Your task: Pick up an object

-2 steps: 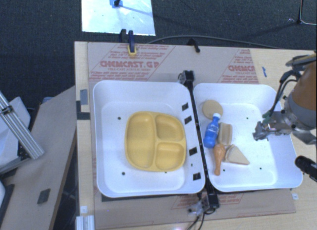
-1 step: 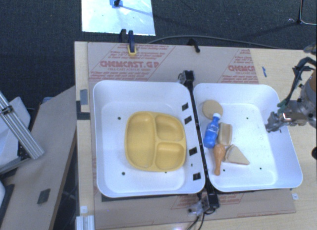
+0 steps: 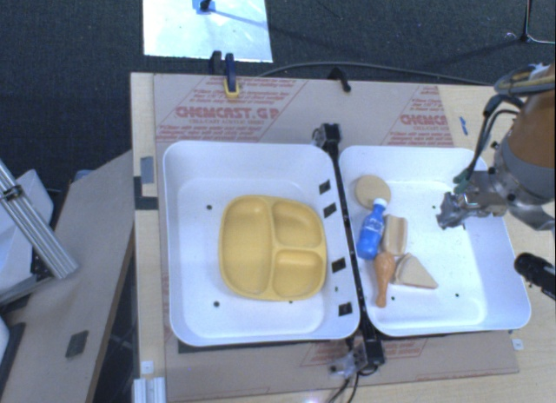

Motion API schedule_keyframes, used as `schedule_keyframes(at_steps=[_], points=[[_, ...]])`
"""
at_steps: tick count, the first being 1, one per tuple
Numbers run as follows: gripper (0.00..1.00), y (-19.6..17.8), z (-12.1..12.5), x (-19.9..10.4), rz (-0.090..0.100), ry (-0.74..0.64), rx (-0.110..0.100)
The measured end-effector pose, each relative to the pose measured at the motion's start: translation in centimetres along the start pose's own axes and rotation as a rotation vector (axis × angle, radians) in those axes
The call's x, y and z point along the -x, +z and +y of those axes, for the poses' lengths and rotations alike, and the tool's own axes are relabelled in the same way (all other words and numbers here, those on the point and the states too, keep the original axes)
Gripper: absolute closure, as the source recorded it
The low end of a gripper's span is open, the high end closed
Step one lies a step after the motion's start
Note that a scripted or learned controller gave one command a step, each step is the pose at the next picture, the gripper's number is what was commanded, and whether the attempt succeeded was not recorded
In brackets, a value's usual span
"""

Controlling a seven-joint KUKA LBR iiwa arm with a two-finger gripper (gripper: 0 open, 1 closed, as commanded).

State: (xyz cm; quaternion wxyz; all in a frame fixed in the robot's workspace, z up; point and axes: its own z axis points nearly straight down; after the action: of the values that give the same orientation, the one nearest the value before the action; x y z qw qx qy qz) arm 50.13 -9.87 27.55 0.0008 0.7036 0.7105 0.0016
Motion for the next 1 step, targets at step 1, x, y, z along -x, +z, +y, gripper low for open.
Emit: schedule_keyframes(at_steps=[1], points=[[1.00,1.99,0.26,-5.23,0.001,0.000,-0.002]])
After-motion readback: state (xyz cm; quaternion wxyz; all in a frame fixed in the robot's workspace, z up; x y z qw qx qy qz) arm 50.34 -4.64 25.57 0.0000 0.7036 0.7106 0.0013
